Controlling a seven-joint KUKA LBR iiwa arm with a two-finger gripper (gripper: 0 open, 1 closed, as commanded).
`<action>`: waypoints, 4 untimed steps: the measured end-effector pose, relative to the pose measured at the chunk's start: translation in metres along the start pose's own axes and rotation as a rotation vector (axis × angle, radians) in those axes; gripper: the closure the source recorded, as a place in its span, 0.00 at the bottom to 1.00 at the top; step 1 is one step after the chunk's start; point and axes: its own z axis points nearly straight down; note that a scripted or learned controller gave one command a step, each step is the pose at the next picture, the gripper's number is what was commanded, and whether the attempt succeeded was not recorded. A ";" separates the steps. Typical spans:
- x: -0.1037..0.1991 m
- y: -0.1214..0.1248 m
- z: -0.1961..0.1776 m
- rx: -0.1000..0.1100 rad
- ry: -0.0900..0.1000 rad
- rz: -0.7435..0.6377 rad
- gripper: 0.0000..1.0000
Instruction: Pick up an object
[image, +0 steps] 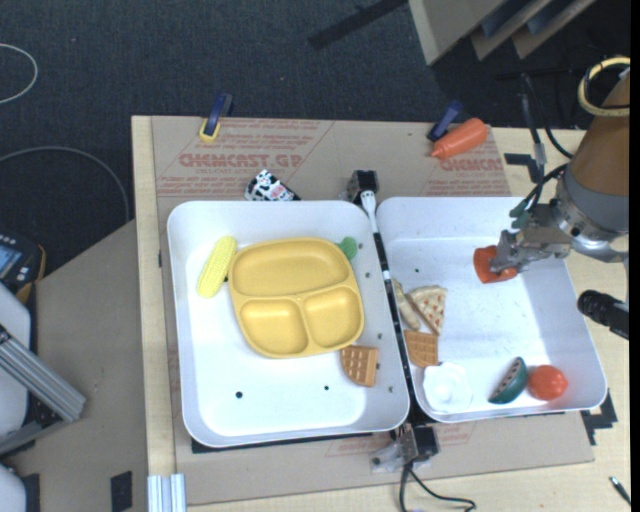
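Robot gripper (512, 252) poised over the right bin (560, 330), at a red-orange toy (490, 265).

The red-orange toy was seen at the gripper's tip, near the bin's upper middle — whether it was clamped could not be told. In the left bin (200, 390), a yellow divided tray (295, 295) was flanked by a toy corn cob (215, 265).

Both bins (200, 400) look like smooth, slightly glossy white plastic, and the yellow tray (295, 295) is matt plastic. The bench top (330, 155) looks like matt brown cardboard or board with printed red lettering.
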 end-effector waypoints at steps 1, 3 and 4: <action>0.039 -0.045 0.001 0.001 0.001 0.000 1.00; 0.042 -0.044 0.018 0.001 -0.001 0.003 1.00; 0.051 -0.048 0.013 -0.001 -0.001 0.001 1.00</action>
